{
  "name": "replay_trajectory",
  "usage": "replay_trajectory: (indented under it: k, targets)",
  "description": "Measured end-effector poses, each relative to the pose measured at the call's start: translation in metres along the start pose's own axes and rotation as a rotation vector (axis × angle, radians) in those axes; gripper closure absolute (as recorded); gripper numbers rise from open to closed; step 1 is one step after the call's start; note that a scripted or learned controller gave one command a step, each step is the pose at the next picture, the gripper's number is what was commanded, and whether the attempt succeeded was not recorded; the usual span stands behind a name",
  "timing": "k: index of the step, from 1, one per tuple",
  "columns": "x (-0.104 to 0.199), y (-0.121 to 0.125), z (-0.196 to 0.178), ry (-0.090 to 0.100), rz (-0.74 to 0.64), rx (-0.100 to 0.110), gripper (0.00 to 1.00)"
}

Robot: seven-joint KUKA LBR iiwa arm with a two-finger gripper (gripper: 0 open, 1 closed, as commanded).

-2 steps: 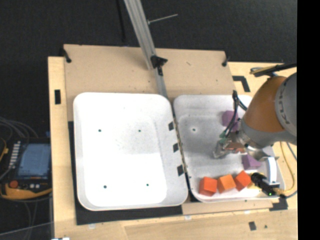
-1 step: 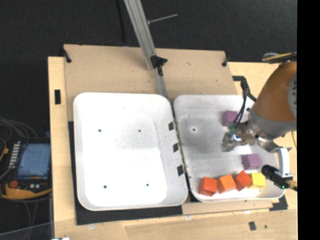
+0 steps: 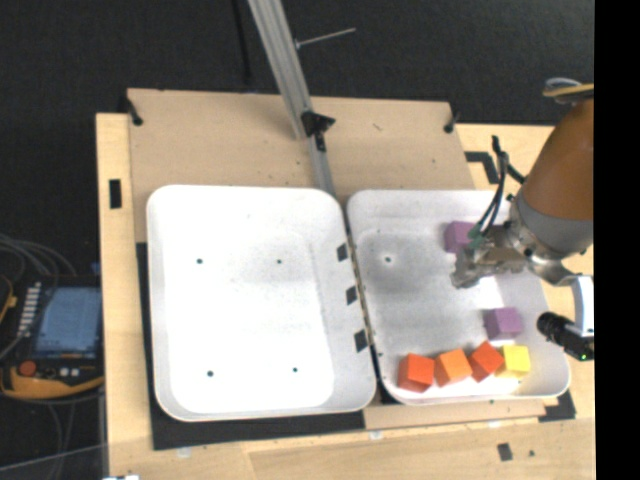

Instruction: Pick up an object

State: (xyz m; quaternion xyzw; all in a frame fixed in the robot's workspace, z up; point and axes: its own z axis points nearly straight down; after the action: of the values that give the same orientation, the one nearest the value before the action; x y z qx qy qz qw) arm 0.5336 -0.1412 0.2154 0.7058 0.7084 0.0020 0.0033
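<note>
- The arm point(image 3: 560, 183) enters from three o'clock; its far side is cut off at the frame edge, so only the orange band and the grey wrist below it can be seen.
- The gripper point(image 3: 470, 268) hangs over the right bin point(image 3: 400, 298), toward that bin's two o'clock area. Its fingers are small, dark and blurred against the wrist hardware, so whether they are apart or together cannot be told, and nothing can be made out between them.
- A purple block point(image 3: 458, 235) lies just at eleven o'clock from the gripper, partly hidden behind cables and the gripper body. Whether the gripper touches it cannot be told.
- A second purple block point(image 3: 503, 321) lies alone on the bin floor at five o'clock from the gripper, apart from it.
- Along the right bin's six o'clock wall sits a row of blocks, side by side: a red-orange block point(image 3: 416, 371), an orange block point(image 3: 452, 366), a red block point(image 3: 487, 359) turned at an angle, and a yellow block point(image 3: 516, 358).
- The left bin point(image 3: 250, 298) sits beside the right bin at nine o'clock, the two rims meeting at a dark joint.
- A metal pole point(image 3: 285, 53) slants in from twelve o'clock, its top cut off.
- At the nine o'clock edge, a blue-screened handheld unit point(image 3: 65, 323) is partly cut off.
</note>
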Motion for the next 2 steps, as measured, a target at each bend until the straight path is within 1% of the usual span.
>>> replay_trajectory:
  k: [1, 2]
  targets:
    - [-0.001, 0.002, -0.033, 0.0, -0.001, 0.001, 1.0]
    - [0.052, 0.004, -0.022, 0.002, -0.003, 0.006, 1.0]
